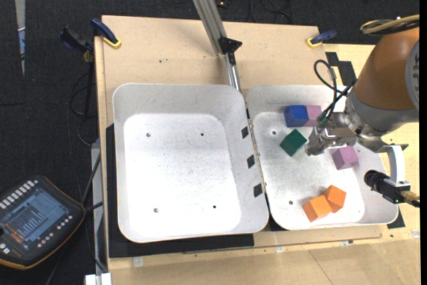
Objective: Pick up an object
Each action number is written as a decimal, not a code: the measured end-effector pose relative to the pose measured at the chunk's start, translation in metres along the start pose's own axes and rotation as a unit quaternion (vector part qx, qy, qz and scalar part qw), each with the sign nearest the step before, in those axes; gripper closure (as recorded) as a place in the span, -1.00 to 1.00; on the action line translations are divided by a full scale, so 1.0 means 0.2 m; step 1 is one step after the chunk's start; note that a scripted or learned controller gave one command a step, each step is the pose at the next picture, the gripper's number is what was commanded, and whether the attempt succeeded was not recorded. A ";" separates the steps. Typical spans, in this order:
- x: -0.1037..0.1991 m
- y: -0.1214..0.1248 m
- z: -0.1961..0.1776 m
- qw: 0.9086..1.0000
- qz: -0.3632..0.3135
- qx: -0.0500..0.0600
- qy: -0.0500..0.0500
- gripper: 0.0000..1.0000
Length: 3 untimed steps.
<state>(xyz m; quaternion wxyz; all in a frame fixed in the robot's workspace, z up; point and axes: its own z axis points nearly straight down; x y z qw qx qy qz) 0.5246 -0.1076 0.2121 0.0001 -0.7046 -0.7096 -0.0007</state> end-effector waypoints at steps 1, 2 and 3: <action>0.27 0.03 -0.07 1.000 -0.001 -0.001 0.000 1.00; 0.59 0.07 -0.06 1.000 -0.001 0.000 0.001 1.00; 0.86 0.10 -0.03 1.000 0.000 0.000 0.000 1.00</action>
